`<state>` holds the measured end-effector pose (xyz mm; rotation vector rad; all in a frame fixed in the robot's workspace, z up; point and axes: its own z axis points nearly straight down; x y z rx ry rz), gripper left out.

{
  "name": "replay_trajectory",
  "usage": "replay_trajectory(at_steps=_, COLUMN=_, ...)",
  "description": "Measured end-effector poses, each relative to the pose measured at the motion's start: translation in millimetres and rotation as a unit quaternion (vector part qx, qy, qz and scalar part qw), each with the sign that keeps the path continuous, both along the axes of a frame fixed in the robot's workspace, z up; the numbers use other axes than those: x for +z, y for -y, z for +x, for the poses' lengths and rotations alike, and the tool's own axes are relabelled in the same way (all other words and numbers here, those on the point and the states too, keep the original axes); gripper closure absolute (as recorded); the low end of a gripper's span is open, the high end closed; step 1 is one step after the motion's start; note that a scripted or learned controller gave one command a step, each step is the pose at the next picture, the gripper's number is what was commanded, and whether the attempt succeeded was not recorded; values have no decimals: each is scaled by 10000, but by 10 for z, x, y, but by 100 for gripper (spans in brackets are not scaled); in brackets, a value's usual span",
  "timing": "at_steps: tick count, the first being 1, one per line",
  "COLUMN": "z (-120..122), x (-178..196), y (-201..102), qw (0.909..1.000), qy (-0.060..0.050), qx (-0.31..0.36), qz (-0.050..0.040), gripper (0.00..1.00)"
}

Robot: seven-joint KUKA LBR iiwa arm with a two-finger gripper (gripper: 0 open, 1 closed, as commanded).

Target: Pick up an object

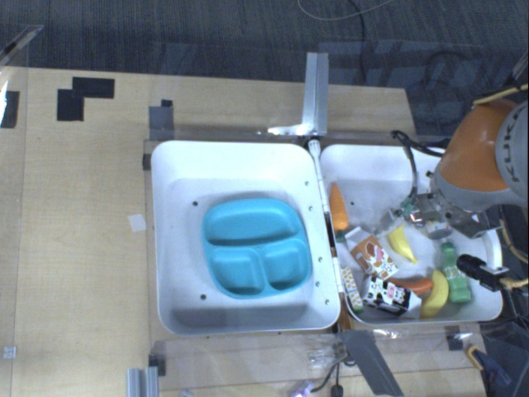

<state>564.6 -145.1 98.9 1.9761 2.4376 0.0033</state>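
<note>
The big grey and orange arm (pixel 483 151) reaches in from the right and hangs over the right bin (pixel 372 160). Its claw (pixel 423 213) sits low above the toys, and I cannot tell how it stands. Just beside it lies a small yellow banana (pixel 402 244). A carrot (pixel 338 208) rests by the left wall. The left bin (pixel 178 180) has a blue tray (pixel 252 246) inside.

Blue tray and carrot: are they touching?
Apart. In the camera view the blue tray lies in the left bin, and the carrot lies in the right bin, past the bin walls between them.
</note>
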Motion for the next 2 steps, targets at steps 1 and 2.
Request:
replay_trajectory(at_steps=1, z=21, x=121, y=4, qw=10000, qy=32, qx=3, qz=-6, gripper=100)
replay_trajectory(at_steps=2, z=-76, x=1224, y=-312, qw=9982, qy=15, qx=-592, qz=-1, gripper=100)
